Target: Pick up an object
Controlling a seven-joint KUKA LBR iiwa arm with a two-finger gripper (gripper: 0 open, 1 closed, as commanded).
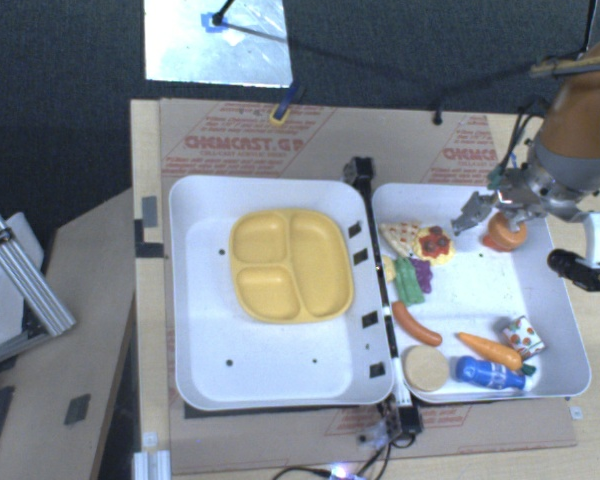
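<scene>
While the pincer (483, 211) hangs low over the far right corner of the right bin (555, 313), its grey fingers look spread with nothing between them, though the slant makes that hard to confirm. Just beside it sits a round orange toy fruit (504, 234), the nearest candidate. Toy food lies in the same bin: a pizza slice (401, 237), purple grapes (424, 274), a sausage (417, 324), a carrot (488, 347), a blue bottle (488, 373) and a tan disc (426, 369). The left bin (200, 298) carries a yellow divided plate (289, 265). A good grasp would centre over the fruit, descend straight, and close across its widest part, clear of the bin wall.
</scene>
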